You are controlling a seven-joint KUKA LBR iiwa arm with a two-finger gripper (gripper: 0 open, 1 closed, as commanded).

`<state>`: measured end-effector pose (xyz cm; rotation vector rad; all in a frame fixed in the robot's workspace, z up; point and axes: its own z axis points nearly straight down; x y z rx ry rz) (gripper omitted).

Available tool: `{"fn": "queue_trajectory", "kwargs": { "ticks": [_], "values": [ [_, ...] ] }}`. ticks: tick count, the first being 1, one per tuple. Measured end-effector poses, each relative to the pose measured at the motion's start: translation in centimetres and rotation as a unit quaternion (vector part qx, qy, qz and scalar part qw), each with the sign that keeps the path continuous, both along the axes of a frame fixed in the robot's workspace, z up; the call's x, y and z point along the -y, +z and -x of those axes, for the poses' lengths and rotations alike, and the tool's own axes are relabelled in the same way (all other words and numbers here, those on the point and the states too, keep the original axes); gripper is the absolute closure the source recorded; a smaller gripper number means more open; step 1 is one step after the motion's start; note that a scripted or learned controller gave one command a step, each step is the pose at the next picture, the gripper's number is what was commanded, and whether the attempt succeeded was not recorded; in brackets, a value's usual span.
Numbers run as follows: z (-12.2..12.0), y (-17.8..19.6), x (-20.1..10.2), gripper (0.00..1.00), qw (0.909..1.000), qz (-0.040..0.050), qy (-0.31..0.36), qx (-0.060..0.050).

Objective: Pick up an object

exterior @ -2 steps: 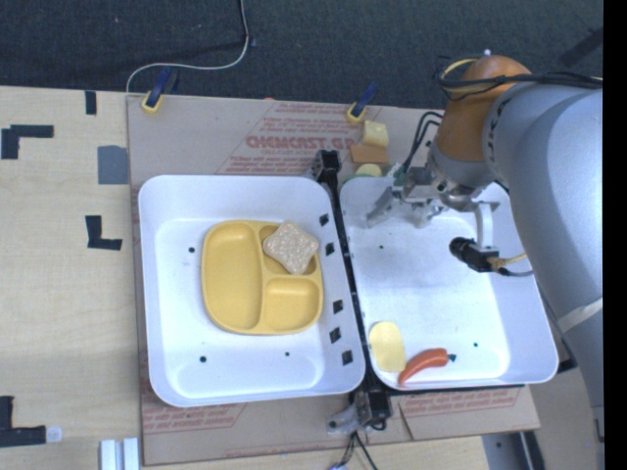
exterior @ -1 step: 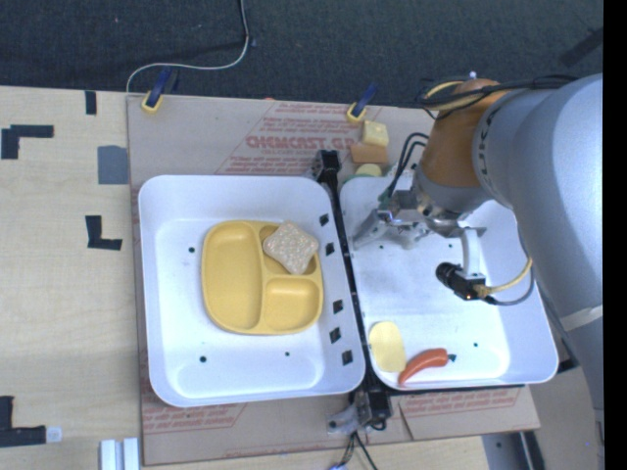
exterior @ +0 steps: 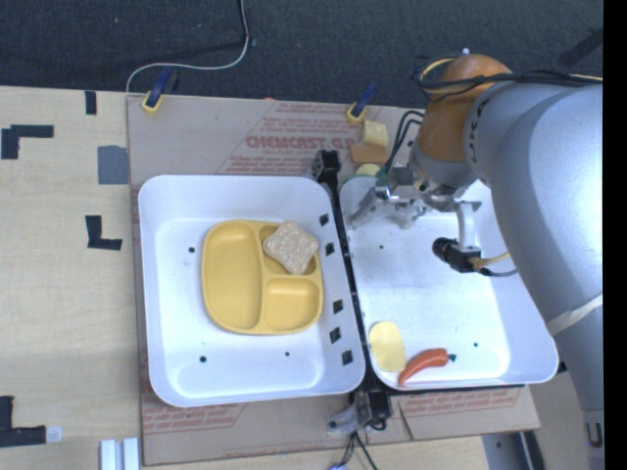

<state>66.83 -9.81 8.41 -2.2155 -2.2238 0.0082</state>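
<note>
- Claw (exterior: 384, 201) low at the right bin's (exterior: 509, 355) far-left corner; grip state, cannot tell.
- Cracker (exterior: 291, 247) sits on the yellow tray (exterior: 235, 282).
- Orange sausage (exterior: 423, 363) beside a pale yellow piece (exterior: 386, 344).

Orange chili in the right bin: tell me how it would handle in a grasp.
The chili looks glossy, so probably slippery. Its curved, tapering shape may twist between fingers. It lies close to the bin wall and touches a yellow piece, likely crowding a grasp.

Two white bins (exterior: 167, 292), brown board (exterior: 284, 135) (red lettering), blue clamps (exterior: 157, 88), white cable (exterior: 240, 27)
</note>
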Motion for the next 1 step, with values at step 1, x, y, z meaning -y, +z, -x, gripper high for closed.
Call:
{"fn": "queue_trajectory", "kwargs": {
  "ticks": [1],
  "values": [
    [0.03, 1.01, -0.06, 1.0, 1.0, -0.0003, -0.001, 0.002]
  ]
}}
